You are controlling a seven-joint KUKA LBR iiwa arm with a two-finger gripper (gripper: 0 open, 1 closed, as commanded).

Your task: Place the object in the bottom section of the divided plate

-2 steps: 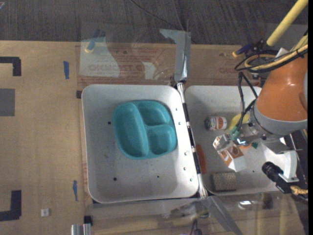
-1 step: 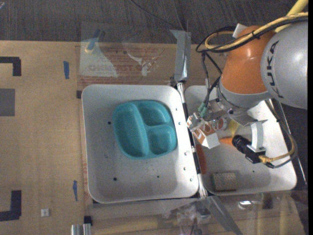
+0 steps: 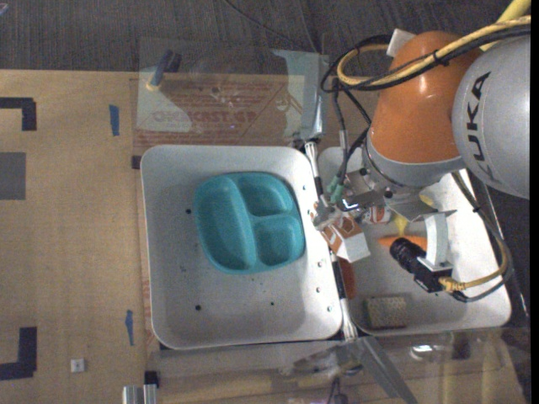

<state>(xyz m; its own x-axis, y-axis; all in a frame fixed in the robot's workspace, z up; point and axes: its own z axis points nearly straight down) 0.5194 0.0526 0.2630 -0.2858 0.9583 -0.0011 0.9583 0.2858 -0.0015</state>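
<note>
A: While the grey arm with the orange band (image 3: 421, 99) is reaching in over the right-hand shallow white bin (image 3: 493, 305), what is being logged for the left one?

B: Item one: left shallow white bin (image 3: 168, 310), sitting on the wooden bench (image 3: 67, 242). Item two: teal plastic divided plate (image 3: 249, 221), lying inside that bin, one long section and two smaller ones, all bare as far as the view is showing.

A: And the hand?

B: Item three: hand (image 3: 337, 217), hanging over the seam between the two bins, just beside the plate's right rim. A small white and orange-brown object (image 3: 347, 244) is showing right at it. Whether it is being gripped, or merely lying beneath, I cannot tell; the spread of the hand is equally unreadable.

A: Other contents?

B: Right bin: a brownish rectangular sponge-like block (image 3: 386, 310) and an orange piece (image 3: 392, 242).

A: Progress?

B: Judging from this, nothing is delivered. Carrying across and lowering into the bottom section are both outstanding.
</note>
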